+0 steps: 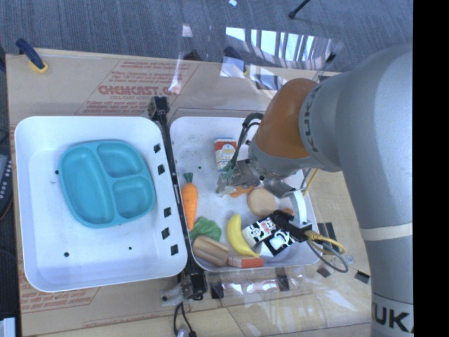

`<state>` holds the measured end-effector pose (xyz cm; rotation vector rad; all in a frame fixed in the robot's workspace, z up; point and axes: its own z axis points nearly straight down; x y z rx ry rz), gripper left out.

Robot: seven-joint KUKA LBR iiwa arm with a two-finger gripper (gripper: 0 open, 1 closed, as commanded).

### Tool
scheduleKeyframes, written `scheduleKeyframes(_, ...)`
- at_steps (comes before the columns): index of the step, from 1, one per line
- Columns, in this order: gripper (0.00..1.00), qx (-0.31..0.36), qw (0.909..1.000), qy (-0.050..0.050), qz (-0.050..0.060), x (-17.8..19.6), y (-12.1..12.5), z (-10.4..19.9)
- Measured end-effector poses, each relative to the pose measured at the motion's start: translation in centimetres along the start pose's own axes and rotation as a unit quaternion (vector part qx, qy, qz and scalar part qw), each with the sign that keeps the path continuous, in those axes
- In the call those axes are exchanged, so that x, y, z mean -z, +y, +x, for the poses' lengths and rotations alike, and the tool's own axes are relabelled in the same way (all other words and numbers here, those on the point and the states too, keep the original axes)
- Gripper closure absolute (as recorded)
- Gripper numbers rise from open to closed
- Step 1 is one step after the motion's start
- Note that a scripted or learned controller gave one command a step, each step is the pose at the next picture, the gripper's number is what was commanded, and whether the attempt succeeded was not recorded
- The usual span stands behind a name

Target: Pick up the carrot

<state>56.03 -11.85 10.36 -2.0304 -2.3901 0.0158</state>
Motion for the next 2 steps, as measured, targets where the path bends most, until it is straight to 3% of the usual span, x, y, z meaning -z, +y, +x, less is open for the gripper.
scheduleKeyframes(1,1.0,-0.011,0.9999,0.001,-0.005,9.1,-2.7,6.9)
scheduleKeyframes(2,1.0,0.028,0.9996,0.002,0.0,8.7,-5.1,14.2)
